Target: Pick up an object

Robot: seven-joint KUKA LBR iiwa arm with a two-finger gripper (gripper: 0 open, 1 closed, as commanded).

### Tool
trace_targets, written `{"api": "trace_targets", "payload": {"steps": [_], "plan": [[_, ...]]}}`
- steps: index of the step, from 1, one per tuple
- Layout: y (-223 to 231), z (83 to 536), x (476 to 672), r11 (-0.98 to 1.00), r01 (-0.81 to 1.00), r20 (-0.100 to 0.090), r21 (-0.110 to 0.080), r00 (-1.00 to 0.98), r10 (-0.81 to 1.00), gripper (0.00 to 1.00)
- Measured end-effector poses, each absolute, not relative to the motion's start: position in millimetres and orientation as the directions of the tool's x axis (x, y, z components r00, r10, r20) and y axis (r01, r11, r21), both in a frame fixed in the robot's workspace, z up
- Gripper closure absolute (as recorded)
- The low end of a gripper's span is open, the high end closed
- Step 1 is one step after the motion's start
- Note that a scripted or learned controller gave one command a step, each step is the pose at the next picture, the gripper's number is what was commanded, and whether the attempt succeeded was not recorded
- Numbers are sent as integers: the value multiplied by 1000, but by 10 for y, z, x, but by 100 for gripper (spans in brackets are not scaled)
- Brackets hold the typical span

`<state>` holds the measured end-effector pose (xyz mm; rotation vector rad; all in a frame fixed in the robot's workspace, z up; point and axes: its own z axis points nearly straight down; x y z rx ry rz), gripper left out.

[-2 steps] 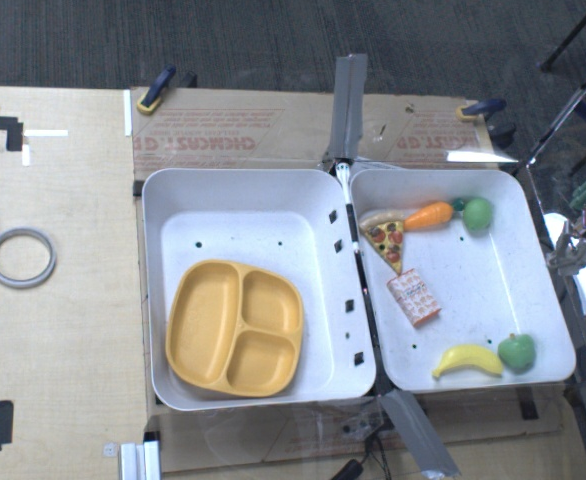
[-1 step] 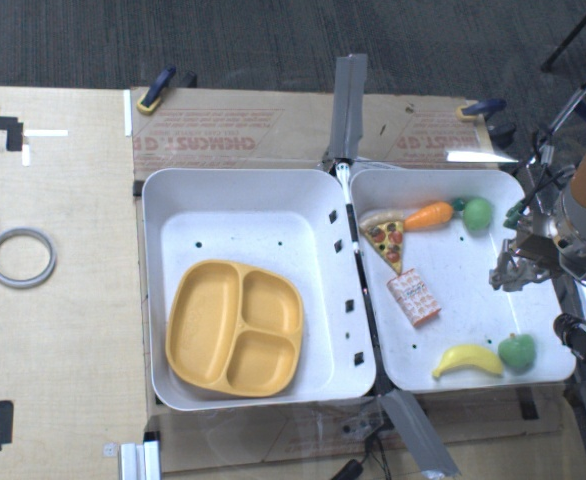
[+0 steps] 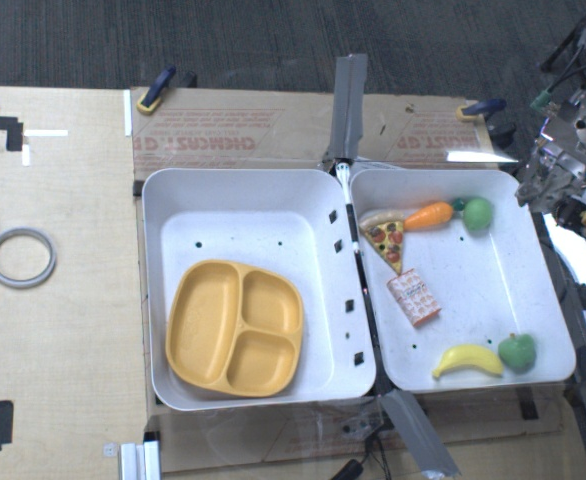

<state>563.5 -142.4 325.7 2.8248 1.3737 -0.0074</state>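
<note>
Here, left to right: a tape roll (image 3: 20,257) on the bench; a yellow plate (image 3: 235,327) in the left bin (image 3: 163,218); in the right bin (image 3: 533,268), pizza slice (image 3: 386,242), carton (image 3: 414,298), carrot (image 3: 428,216), lime (image 3: 477,214), banana (image 3: 468,361), apple (image 3: 518,352). The gripper (image 3: 548,173) hangs beyond that bin's right rim; its closure cannot be told.

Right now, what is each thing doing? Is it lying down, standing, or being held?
Yellow plate: lying flat in the left bin, right side up.
Pizza slice: lying flat in the right bin.
Carrot: lying on its side, touching the pizza slice.
Lime: resting by the carrot's end.
Pink packet: lying flat, alone.
Banana: lying down beside the green apple.
Tape roll: flat on the bench.
</note>
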Motion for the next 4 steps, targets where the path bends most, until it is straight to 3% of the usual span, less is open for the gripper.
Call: {"api": "trace_targets", "payload": {"steps": [1, 2, 3, 4], "plan": [[-1019, 2643, 6557, -702, 712, -5, -2, 702, 712, 100], [-949, 3610, 6453, -736, 677, -3, -1, 736, 677, 100], [-368, 3066, 5749, -701, 713, -5, -4, 701, 713, 100], [-198, 2456, 5663, -436, 900, -3, -5, 436, 900, 100]]}}
